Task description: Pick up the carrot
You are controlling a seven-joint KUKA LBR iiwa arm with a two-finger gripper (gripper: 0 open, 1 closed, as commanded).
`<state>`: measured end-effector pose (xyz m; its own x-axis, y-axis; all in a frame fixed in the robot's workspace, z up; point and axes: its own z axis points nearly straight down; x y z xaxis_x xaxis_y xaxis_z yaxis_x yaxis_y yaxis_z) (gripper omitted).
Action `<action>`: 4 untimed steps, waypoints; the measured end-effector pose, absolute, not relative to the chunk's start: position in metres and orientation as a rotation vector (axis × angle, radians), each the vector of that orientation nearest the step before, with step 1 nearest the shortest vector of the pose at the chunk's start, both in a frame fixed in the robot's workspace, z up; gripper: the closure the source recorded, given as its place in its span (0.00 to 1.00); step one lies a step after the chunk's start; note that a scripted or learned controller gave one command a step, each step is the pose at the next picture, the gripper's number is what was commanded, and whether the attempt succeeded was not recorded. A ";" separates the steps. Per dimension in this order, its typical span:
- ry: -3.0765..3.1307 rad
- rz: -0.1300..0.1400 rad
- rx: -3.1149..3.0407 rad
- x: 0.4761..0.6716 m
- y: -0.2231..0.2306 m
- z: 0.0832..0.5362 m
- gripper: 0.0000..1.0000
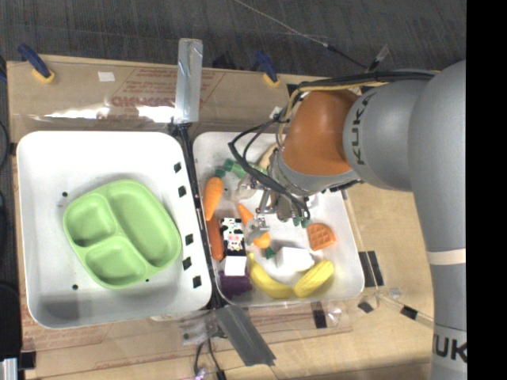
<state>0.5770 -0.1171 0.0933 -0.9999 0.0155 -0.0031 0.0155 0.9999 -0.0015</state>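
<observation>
The carrot (212,197) is an orange tapered piece lying along the left wall of the right bin (349,244), pointing toward the front. My gripper (270,214) hangs over the middle of that bin, under the orange wrist band, a short way right of the carrot. Small orange pieces (246,212) lie close to the gripper's tip, and I cannot tell whether it touches them. The wrist hides the bin's back middle.
A darker orange stick (216,245) lies just in front of the carrot. A black-and-white cube (231,234), a purple piece (234,285), a banana (271,283), a yellow corn piece (315,278), a white block (294,256) and a waffle (320,235) crowd the right bin. The left bin holds a green divided plate (121,232).
</observation>
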 end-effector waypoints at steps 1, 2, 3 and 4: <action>3.136 -0.005 0.012 0.578 -0.116 0.104 1.00; 3.129 -0.003 -0.188 0.548 -0.109 0.184 1.00; 3.124 -0.002 -0.297 0.486 -0.096 0.232 1.00; 3.134 -0.003 -0.118 0.485 -0.102 0.282 1.00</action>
<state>0.4850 -0.1019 0.2821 -0.9971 -0.0754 -0.0054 -0.0753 0.9972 -0.0019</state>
